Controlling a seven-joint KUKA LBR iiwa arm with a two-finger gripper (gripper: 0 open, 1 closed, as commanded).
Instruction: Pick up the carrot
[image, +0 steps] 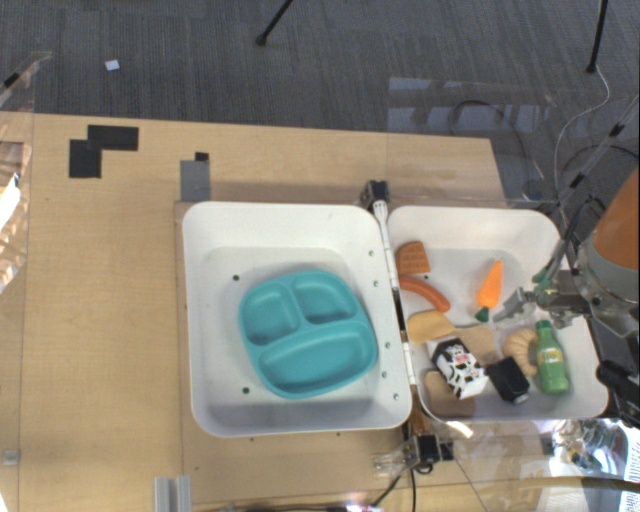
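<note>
- A robotics lab, by the look of it.
- Two white bins (300, 225) sit on a plywood table (90, 320) marked with black tape squares (100, 150).
- Loose cables (420, 470) trail below the bins; grey carpet (300, 60) lies beyond the table.

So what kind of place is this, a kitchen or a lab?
Likely a robotics lab: a wooden bench with two white bins, toy food like a carrot, and grey office carpet.
</note>
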